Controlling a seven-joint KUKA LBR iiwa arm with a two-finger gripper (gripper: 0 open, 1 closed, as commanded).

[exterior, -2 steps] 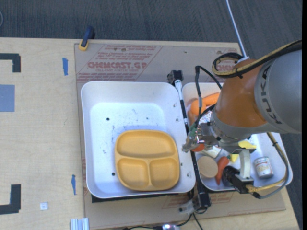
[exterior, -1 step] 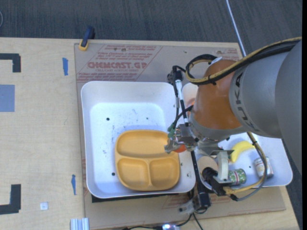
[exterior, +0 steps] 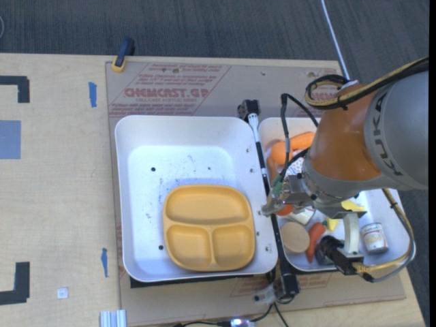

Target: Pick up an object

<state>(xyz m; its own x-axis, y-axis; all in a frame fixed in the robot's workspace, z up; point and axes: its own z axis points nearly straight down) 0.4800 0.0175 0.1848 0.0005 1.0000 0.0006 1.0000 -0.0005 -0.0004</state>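
arm low over the right bin

a pale wooden bench (exterior: 54, 203) bears 2 white bins. the left bin (exterior: 129, 182) holds a yellow 3-part tray (exterior: 208, 225). the gripper (exterior: 286, 199) hangs at the right bin's (exterior: 407, 231) left side; whether it is open or closed, i cannot tell. just below it lies a tan disc (exterior: 295, 237), beside an orange-red carrot-like piece (exterior: 314, 240). a small labelled jar (exterior: 373, 238) stands further right.
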